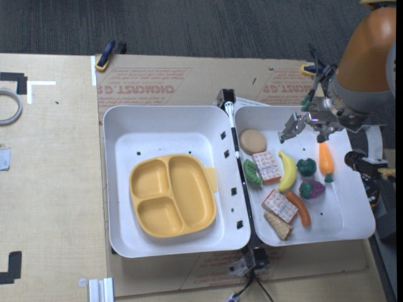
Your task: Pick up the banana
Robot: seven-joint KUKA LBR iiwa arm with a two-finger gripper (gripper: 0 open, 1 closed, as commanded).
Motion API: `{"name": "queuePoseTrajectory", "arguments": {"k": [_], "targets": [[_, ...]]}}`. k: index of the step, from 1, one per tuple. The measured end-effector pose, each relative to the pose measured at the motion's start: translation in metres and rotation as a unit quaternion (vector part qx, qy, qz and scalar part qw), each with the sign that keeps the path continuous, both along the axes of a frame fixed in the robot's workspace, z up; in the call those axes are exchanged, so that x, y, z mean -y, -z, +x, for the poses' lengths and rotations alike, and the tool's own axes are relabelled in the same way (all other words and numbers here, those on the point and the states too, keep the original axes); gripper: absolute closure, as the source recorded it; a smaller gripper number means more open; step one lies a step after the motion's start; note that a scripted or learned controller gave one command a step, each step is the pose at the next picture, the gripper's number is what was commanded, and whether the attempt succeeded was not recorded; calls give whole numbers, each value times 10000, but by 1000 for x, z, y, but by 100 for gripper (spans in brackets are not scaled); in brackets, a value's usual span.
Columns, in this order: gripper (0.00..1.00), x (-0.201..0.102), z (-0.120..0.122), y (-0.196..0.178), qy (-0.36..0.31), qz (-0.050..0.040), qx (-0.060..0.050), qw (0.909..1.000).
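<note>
Camera view, looking down on the counter, shows the gripper hanging over the upper part of the right bin, up and a little right of the banana. Its metal fingers point down and to the left, but they are small and partly merged with the wrist hardware, so I cannot tell how far apart they stand; nothing is visible between them, and the gripper has hold of nothing that can be seen. The banana lies flat on the bin floor, well below the gripper in the picture, its yellow curve running from upper left to lower right. By my judgement the task is at an early stage: the arm is over the correct bin, yet the descent, the closing on the fruit and the lift are all left to do. Around the banana the bin is crowded. A printed box touches or nearly touches the banana on its left, with a green vegetable beyond that and a tan bun above and to the left. To the right of the banana sit a piece of broccoli, a carrot and a purple item; below the banana lie a second box, a sausage and a slice of bread. Far left of the banana, the left bin holds a yellow divided plate.
</note>
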State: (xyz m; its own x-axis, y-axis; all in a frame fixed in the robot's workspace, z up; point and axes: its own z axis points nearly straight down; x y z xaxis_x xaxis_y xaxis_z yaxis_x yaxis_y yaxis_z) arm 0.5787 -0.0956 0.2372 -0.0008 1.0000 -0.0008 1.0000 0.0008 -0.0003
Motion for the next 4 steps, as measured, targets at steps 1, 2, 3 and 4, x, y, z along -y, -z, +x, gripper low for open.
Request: {"name": "queuePoseTrajectory", "arguments": {"k": [1,2,3,4], "targets": [[0,5,-17,115,-1960,5,-2,9806],[100,6,-16,105,-1946,0,10,9809],[100,-38,-70,45,-2399,5,-1,9708],[100,-49,-15,37,-906,2,-2,9959]]}}
